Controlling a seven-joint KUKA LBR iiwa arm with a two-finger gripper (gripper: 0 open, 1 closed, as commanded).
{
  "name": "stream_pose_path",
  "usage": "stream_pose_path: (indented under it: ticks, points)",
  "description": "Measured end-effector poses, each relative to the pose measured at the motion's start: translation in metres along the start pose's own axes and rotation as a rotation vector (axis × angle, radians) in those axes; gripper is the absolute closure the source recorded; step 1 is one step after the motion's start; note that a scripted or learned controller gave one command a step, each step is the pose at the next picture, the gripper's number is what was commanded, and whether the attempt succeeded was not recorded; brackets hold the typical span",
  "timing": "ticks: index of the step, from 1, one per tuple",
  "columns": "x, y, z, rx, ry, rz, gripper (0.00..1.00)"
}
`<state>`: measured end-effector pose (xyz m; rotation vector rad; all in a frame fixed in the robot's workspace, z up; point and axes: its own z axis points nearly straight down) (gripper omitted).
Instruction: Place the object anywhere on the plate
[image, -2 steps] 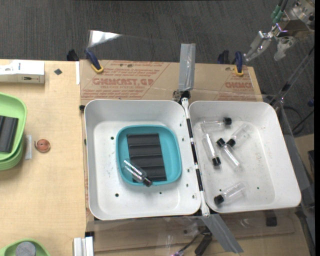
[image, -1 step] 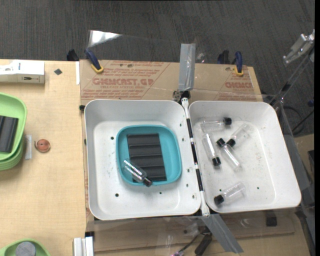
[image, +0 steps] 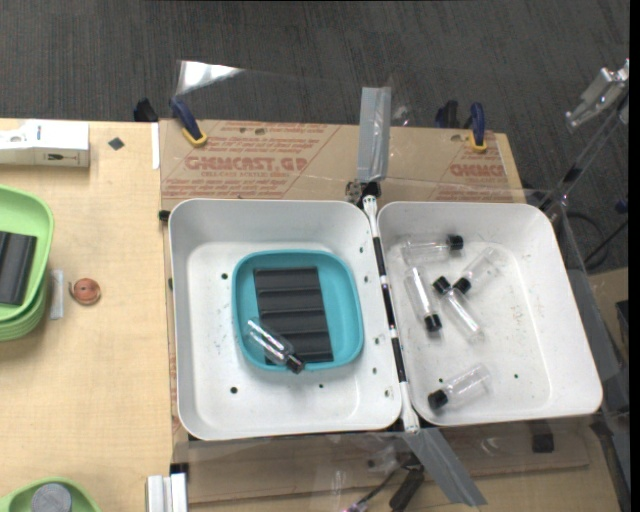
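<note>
Camera view: a clear vial (image: 272, 345) with a black cap lies on the teal plate (image: 345, 300), at its near-left corner, inside the left bin (image: 200, 300). The right bin (image: 540, 300) holds further vials (image: 450, 295). The cardboard (image: 300, 155) behind reads "CHEMCAST". Claw state: cannot be told.

Pale metal fixture (image: 603, 92), identity unclear

The pale wooden bench (image: 100, 400) bears two shallow white plastic bins: the left bin (image: 200, 390) touching the right bin (image: 560, 380), with a brown cardboard sheet (image: 300, 160) behind them.
</note>
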<state>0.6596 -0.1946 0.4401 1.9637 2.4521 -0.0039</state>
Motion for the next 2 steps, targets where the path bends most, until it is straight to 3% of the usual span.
stream_pose_path:
  ticks: [2]
  points:
    - [0.0, 0.0, 0.0, 0.0, 0.0, 0.0, 0.0]
